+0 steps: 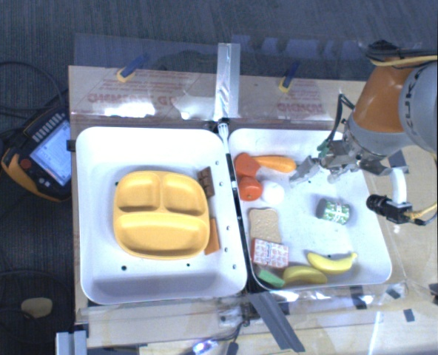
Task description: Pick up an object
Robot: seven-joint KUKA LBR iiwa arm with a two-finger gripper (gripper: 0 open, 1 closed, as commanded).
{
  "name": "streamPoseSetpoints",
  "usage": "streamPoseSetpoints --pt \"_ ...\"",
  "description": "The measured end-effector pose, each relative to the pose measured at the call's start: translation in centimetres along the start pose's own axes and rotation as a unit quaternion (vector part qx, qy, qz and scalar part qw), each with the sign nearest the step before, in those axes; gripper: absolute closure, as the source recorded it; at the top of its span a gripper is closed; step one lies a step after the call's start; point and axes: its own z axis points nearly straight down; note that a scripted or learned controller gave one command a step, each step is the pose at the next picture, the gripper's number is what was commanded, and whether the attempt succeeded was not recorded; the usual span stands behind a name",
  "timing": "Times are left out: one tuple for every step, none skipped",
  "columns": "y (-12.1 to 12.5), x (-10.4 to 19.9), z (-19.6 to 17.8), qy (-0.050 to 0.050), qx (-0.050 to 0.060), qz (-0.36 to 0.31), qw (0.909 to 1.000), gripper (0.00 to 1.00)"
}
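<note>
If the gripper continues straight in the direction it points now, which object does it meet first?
The gripper points toward the view's left along the right bin's far side. First in that line is probably the carrot, with the white egg just nearer. Its height is unclear, so it may pass above.

The arm (405,109) is cut off by the right edge, so its upper part is out of sight. The gripper (313,168) is small and blurred against the right bin (367,272); how its fingers stand cannot be told. A brown piece (212,235) lies partly hidden under the yellow tray (160,214). The green thing (271,277) is tucked half under the banana (305,274). The label on the small can (333,211) is too small to read. The handheld screen (49,154) is a blur.
</note>
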Motion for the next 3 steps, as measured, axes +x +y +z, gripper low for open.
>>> streamPoseSetpoints --pt "-1.7 -3.5 5.7 0.001 -0.002 0.023 0.9997 0.00" --pt "-5.7 -4.2 5.6 0.002 -0.016 -0.037 0.9992 0.00" --pt "-2.3 -3.2 -2.5 0.001 -0.001 -0.068 0.9977 0.00"
